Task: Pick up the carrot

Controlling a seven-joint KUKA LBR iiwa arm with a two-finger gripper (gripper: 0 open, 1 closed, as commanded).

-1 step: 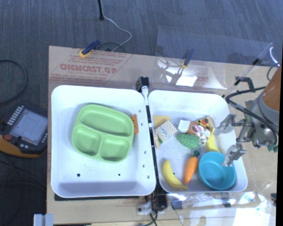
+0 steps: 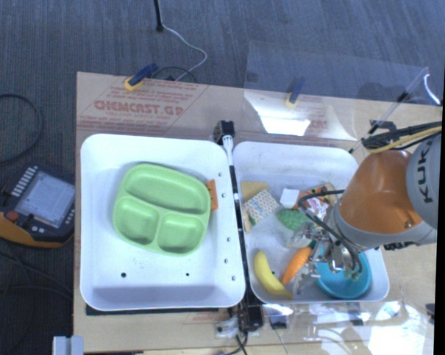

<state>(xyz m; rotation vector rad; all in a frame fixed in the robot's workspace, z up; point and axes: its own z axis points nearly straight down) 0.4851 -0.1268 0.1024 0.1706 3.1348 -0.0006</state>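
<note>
The carrot [image 2: 297,264] was seen lying aslant in the right bin [image 2: 239,210], just beside the banana [image 2: 268,273] and the blue bowl [image 2: 343,280]; the tool [image 2: 324,252] was poised close over it, presumably for a grasp; whether it was spread could not be told.

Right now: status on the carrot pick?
Gripper down in right bin, beside carrot. Carrot lying in bin, not seen between the fingers. Banana and blue bowl crowd it.
</note>
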